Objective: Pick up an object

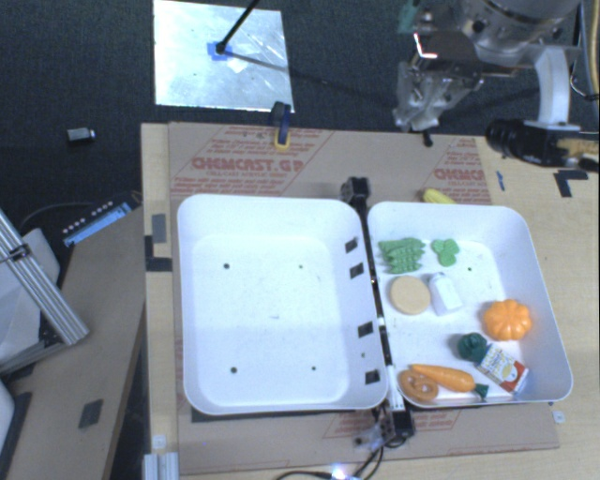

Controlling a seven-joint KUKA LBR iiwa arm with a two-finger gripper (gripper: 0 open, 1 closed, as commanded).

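Orange ribbed pumpkin point(507, 320), flat tan disc point(410, 295), glossy bin point(541, 272).

arm point(511, 23): grey metal | end effector point(419, 105): pale grey, blurred | white link, perhaps cover

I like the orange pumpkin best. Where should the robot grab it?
Probably across the pumpkin's round middle, coming straight down from above. It sits alone in the right bin, with bare floor around it, so the pincer has room on both sides. Its round shape could slip, so a centred grip looks safest.
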